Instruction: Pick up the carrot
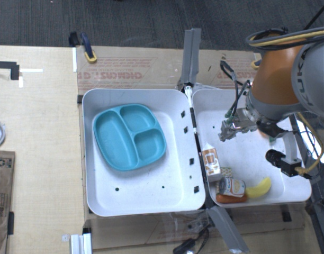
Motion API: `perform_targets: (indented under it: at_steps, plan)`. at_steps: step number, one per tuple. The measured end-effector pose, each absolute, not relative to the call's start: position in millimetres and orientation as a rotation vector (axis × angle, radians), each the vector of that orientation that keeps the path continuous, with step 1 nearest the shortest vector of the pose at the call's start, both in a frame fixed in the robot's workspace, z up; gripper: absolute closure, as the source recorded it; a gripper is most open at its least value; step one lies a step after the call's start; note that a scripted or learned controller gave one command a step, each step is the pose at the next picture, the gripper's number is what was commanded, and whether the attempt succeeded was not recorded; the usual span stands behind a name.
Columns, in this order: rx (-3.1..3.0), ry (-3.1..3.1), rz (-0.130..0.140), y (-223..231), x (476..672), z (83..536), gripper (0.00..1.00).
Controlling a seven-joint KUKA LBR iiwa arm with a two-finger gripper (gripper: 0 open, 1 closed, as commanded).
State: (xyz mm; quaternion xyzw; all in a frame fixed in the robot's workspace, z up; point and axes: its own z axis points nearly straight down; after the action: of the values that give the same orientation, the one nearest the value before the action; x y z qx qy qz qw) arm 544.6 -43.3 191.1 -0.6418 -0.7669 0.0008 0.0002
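The carrot (230, 198) is a short orange piece lying at the front edge of the right bin (289, 194), partly covered by a small can (232, 186) that rests against it. My gripper (228, 129) hangs over the middle of the right bin, well behind the carrot and apart from it, with nothing visibly in it.
A yellow banana (259, 188) lies just right of the can. A small carton (210, 161) stands by the divider between the bins. The left bin (98, 194) holds a blue divided plate (130, 136). Cables and a black fitting (281, 162) hang off the arm.
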Motion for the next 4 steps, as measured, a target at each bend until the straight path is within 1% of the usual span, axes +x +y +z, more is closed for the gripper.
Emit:
perform_targets:
  at_steps: [1, 2, 3, 4]
  plan:
    - [-2.021, -2.404, 0.004, -22.8, 563.3, 190.3, 1.00]
    - [-1.923, -2.482, 0.003, -90.9, 535.0, 190.9, 1.00]
    - [-1.881, -2.513, 0.003, -125.1, 476.7, 107.9, 1.00]
    - [-1.902, -2.500, 0.002, -177.9, 543.1, 91.3, 1.00]
